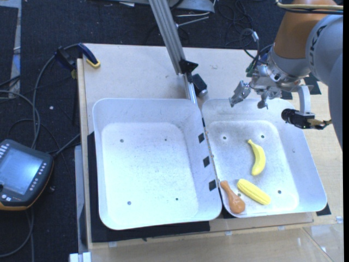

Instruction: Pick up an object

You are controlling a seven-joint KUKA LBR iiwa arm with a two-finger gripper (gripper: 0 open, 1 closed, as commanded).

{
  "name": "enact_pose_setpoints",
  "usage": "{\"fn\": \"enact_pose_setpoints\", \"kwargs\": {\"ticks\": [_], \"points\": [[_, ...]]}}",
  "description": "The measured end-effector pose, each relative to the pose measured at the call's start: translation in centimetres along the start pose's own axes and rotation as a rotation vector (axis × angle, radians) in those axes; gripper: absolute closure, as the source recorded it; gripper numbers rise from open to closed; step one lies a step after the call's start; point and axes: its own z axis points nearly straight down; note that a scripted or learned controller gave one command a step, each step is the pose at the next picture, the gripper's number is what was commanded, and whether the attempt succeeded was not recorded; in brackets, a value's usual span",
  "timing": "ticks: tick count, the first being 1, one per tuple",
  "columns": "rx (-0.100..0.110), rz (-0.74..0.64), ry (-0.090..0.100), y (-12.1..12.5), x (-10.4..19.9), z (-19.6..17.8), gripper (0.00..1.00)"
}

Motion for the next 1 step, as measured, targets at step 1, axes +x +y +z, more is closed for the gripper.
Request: {"fn": "enact_pose_setpoints", "kwargs": {"ticks": [1], "points": [[0.000, 0.000, 0.000, -0.01, 0.49, 6.27, 0.00]]}}
